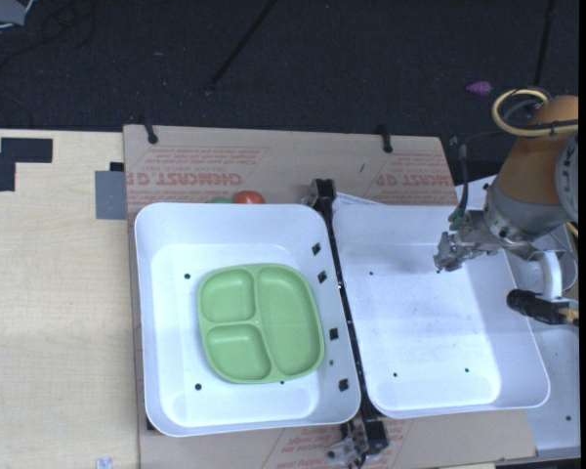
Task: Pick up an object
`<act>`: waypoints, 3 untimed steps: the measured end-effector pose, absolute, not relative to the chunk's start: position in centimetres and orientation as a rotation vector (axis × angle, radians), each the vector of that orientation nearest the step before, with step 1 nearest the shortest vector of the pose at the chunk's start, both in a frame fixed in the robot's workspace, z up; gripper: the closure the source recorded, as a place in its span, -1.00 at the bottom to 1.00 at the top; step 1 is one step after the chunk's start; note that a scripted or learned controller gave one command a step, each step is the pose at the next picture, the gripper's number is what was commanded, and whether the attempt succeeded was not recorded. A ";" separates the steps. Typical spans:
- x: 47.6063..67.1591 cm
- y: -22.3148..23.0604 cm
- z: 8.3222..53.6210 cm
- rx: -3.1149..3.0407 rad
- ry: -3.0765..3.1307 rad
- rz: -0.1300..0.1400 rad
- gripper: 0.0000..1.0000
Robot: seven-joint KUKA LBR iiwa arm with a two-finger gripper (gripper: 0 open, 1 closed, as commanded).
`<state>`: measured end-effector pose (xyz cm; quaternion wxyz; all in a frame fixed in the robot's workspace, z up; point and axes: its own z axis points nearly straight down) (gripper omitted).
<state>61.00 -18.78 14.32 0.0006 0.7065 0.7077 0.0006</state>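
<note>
Gripper (447, 258) hangs over right bin (420, 379), upper right part; jaws too small/dark to tell open or closed, nothing seen held. Green plate (261, 322) lies in left bin (166, 262), well apart.

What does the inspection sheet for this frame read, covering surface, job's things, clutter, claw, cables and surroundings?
Surface: left bin and right bin side by side on cardboard sheet.
Job's things: green divided plate flat in left bin.
Clutter: small red object behind left bin's rear rim.
Claw: claw over right bin's rear right part; nothing seen between its fingers.
Cables: yellow loop on the arm; dark cords on black floor.
Surroundings: light wooden bench.
</note>
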 end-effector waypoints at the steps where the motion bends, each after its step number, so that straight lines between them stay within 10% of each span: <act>1: 61.8 -18.7 20.4 2.217 2.221 0.003 1.00; 3: 59.9 -13.6 23.2 2.220 2.228 -0.001 1.00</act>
